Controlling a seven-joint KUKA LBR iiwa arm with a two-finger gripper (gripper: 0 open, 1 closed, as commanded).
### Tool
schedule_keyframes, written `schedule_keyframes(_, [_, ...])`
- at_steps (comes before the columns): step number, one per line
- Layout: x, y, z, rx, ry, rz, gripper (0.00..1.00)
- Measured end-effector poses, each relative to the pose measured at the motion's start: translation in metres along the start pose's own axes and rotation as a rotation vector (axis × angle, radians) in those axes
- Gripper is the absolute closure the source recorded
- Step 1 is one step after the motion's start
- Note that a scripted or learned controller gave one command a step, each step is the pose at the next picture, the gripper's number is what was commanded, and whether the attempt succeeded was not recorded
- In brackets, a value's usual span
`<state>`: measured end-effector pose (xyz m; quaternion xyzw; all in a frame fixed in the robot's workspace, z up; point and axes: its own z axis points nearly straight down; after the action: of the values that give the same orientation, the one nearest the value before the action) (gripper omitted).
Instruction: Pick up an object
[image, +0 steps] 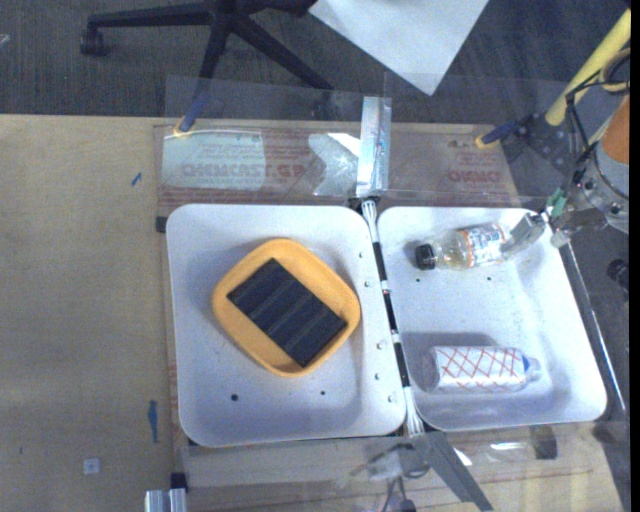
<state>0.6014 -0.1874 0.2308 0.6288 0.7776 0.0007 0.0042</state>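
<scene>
Gripper (537, 226) at right bin's (575, 300) upper right edge, beside clear bottle (466, 247) (black cap); finger opening cannot be determined. Left bin (190, 330) holds yellow dish (285, 305).

3 things lie in the 2 bins — a yellow dish (286, 306) with a dark ribbed panel on top, alone in the left bin; a small clear bottle (463, 247) with a black cap, on its side at the right bin's far end; and a red-crosshatched white bottle (480, 368), also on its side, near the front.
</scene>
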Motion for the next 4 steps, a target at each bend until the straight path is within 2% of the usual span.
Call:
schedule_keyframes(1, [0.050,0.078,0.073,0.003,0.004,-0.053,0.00])
schedule_keyframes(2, [0.107,0.091,0.045,0.001,0.003,-0.020,0.00])
schedule_keyframes(3, [0.113,0.044,0.046,0.007,0.006,0.048,0.00])
schedule_keyframes(4, [0.076,0.060,0.086,-0.002,0.000,0.086,0.00])
